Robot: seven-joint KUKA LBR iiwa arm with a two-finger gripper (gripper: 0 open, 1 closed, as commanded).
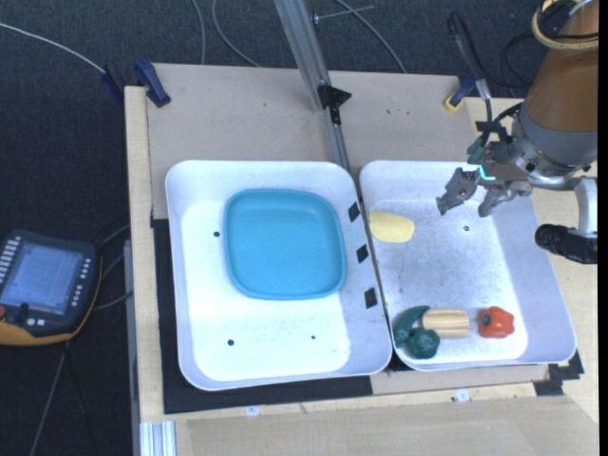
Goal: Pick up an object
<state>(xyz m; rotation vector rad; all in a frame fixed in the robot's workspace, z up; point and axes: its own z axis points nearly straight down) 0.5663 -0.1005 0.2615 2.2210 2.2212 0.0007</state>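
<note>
In the right bin (532,264) a yellow lemon-shaped object (390,227) lies near the left wall. Along the front wall sit a dark green object (416,332), a tan cylinder (446,323) touching it, and a red pepper-like object (495,322). My gripper (472,196) hangs over the back right part of that bin, its fingers (453,194) spread open with nothing between them. It is well to the right of the yellow object and far behind the front-row objects.
The left bin (190,255) holds a blue square plate (284,243). A metal pole (304,36) slants down between the bins at the back. Blue clamps (150,83) sit on the bench corners. A tablet pendant (43,283) lies on the floor to the left.
</note>
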